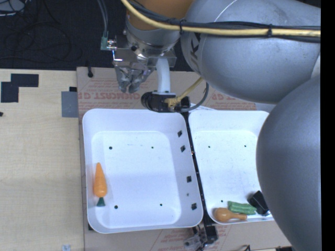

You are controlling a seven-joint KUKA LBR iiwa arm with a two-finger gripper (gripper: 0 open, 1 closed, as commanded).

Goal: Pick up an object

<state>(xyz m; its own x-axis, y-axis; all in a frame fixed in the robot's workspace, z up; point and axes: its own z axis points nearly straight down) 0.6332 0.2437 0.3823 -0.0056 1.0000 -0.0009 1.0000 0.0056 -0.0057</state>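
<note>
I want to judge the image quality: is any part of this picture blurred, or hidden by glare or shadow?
Camera view: the gripper looks slightly soft, the arm shows bright sheen, and the left bin is evenly lit, its carrot sharp.

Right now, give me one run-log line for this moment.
gripper: raised behind left bin, nothing held | toy carrot: left bin | orange gourd, green piece: right bin

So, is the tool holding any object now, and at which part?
Nothing is held. The tool hangs above the far edge of the left bin with no object between its fingers; the carrot lies in that bin.
</note>
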